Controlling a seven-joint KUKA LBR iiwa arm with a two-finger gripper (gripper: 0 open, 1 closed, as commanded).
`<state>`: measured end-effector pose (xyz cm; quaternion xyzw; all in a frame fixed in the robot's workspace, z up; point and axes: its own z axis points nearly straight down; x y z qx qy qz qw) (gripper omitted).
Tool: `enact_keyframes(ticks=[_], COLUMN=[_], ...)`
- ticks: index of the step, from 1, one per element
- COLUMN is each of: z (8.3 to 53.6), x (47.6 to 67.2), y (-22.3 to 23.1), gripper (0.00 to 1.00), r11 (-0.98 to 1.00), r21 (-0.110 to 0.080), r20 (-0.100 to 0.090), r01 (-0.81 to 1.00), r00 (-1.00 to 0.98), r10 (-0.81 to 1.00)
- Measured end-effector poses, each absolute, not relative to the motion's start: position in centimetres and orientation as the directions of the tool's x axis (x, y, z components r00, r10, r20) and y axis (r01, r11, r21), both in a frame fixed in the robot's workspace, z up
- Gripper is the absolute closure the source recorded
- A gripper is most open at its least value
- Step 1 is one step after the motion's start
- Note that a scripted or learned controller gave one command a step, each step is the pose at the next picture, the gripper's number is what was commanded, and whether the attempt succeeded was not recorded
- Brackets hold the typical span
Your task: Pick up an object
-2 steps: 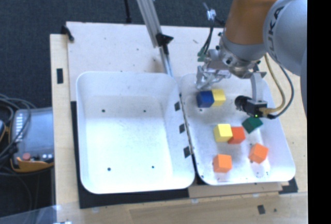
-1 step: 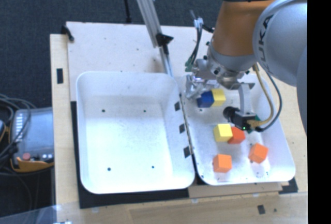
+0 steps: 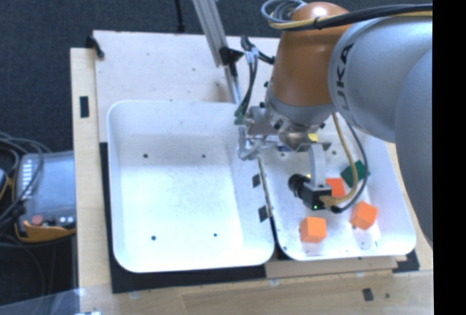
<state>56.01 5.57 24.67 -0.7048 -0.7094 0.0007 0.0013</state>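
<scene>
Claw (image 3: 251,140) over the inner edge of the right bin (image 3: 397,237), beside the left bin (image 3: 175,182), its grip state impossible to tell; orange blocks (image 3: 313,229) and green piece (image 3: 357,174) lie apart from it, toward that bin's front.

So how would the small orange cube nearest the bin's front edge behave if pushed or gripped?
The small orange cube probably slides rather than rolls, since it rests on a flat face. Its crisp edges suggest stiffness. Its matte surface likely grips well.
</scene>
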Motion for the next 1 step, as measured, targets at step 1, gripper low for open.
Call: enact_keyframes(ticks=[1], z=[23.94], x=[52.57], y=[8.86], gripper=[1.00], r11=[0.006], r21=[-0.003], r20=[0.001], r01=[1.000], r00=[-0.006], r10=[1.000])
